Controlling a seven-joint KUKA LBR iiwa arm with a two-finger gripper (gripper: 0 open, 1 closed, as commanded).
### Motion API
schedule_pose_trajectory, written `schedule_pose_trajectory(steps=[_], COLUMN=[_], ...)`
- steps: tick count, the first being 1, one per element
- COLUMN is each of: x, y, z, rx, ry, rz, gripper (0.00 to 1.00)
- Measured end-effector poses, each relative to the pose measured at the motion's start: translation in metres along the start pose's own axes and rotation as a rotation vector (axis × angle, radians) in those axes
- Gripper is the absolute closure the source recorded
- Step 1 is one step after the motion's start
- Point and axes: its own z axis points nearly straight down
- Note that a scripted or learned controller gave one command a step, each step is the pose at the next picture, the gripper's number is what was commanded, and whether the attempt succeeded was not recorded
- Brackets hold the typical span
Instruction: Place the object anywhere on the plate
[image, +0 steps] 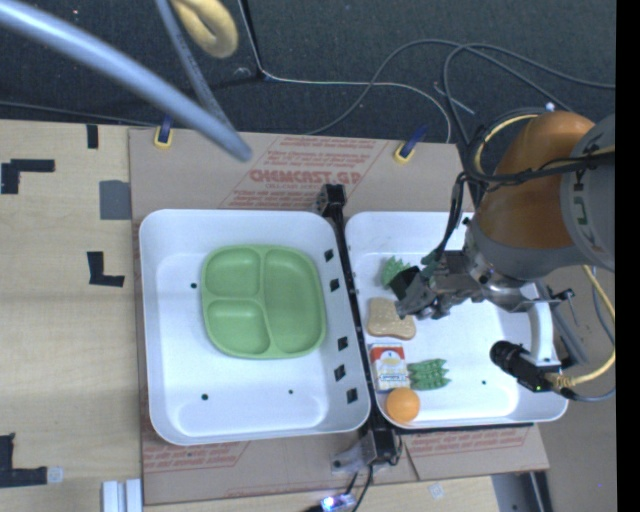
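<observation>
The dark two-finger gripper (412, 297) hangs low over the right white bin (500, 400), just above the tan bread-shaped toy (388, 318); whether it is released or clenched cannot be told, since the wrist hides its tips. A dark green leafy toy (393, 272) is partly covered by it. The small red-and-white carton (389, 366) bears print too small to read. Nearby lie a green pea-pod toy (429, 374) and an orange ball (402, 405). The green divided plastic plate (264, 301) sits in the left white bin (170, 400). Red lettering on the brown cardboard sheet (300, 170) reads roughly "CHEMCAST GP".
</observation>
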Motion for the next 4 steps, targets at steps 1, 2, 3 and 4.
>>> schedule_pose_trajectory(steps=[1, 2, 3, 4], x=[0.046, 0.1, 0.145, 0.194], y=[-0.001, 0.005, 0.009, 0.008], z=[-0.002, -0.004, 0.002, 0.024], rx=[0.0, 0.0, 0.0, 0.002], ry=[0.001, 0.0, -0.001, -0.002], rz=[-0.003, -0.004, -0.002, -0.001], gripper=[1.0, 1.0, 1.0, 1.0])
